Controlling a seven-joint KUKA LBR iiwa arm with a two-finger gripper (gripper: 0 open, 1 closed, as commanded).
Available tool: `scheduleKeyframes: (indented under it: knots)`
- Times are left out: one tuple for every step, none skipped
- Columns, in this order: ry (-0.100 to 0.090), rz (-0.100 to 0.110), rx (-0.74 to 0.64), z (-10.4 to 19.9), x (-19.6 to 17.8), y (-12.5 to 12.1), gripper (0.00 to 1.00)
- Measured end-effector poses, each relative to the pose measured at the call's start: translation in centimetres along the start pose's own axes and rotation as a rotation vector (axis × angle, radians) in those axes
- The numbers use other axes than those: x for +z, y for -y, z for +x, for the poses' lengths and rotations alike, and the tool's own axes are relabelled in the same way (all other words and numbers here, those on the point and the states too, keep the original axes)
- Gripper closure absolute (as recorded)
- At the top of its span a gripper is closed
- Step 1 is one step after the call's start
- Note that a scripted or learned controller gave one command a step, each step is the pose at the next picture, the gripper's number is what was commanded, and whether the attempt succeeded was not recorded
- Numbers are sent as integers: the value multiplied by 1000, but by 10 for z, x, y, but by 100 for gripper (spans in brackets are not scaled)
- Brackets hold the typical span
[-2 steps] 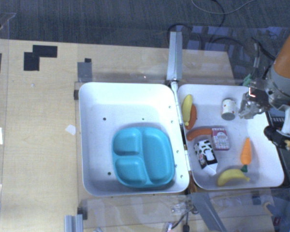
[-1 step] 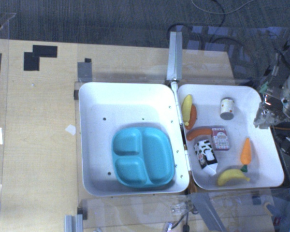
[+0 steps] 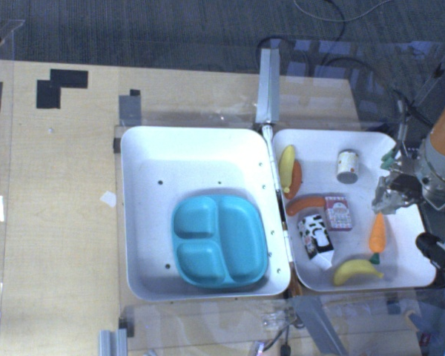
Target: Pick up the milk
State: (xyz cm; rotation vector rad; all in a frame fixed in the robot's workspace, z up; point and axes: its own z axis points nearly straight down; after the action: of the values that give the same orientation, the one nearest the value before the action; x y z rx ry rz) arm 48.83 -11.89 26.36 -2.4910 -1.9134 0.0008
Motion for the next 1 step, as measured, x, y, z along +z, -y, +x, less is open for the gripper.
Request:
scheduleKeyframes:
  knots:
    - [1, 0, 97, 7, 17, -37, 100]
